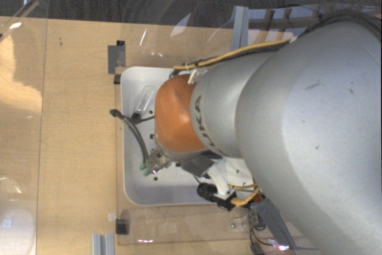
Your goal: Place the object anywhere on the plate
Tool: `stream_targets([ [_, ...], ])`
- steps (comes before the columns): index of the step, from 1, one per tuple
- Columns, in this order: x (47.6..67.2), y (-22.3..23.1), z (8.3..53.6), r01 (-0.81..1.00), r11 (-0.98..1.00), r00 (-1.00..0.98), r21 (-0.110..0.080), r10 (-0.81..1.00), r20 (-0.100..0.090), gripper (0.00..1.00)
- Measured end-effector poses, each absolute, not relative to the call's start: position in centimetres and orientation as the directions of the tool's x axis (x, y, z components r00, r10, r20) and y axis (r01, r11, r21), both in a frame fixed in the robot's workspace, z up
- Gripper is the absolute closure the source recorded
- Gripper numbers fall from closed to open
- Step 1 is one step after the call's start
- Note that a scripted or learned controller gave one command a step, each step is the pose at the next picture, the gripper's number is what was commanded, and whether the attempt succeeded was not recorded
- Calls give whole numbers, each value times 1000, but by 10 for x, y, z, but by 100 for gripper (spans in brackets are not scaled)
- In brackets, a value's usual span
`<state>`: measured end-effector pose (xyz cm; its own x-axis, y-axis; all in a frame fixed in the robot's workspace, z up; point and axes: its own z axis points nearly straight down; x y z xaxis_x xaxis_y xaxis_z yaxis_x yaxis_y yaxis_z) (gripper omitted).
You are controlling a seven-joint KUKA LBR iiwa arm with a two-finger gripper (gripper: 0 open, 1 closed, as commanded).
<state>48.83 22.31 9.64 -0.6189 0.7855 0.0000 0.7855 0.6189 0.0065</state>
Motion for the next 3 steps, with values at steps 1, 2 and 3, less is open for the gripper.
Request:
stream_targets([
  [1, 512, 214, 258, 538, 843, -843, 7, 538, -4, 100],
  [2, 503, 234, 96, 607, 794, -794, 8, 608, -3, 100],
  [3, 645, 207, 168, 329, 944, -944, 8, 329, -10, 100],
])
